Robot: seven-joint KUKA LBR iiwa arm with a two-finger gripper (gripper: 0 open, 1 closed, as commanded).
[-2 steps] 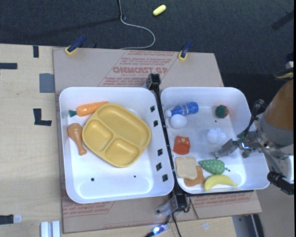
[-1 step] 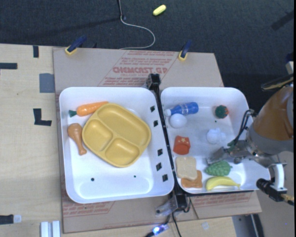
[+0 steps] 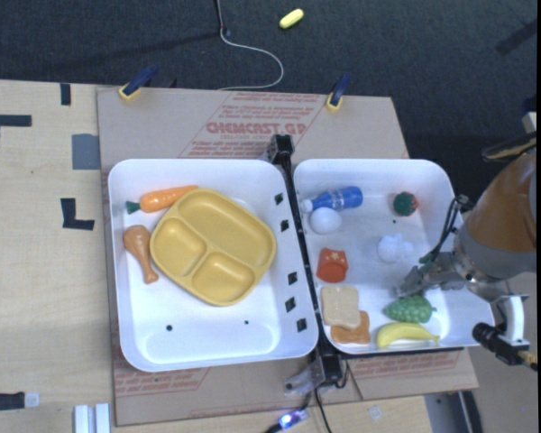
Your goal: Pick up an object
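Camera view: the claw (image 3: 415, 282), its grip state impossible to tell, hovers in the right bin (image 3: 433, 177) with the green vegetable (image 3: 408, 310) just below it, long axis lying left-right.

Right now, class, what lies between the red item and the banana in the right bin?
In the camera view, the bread slice lies between the red item and the banana.
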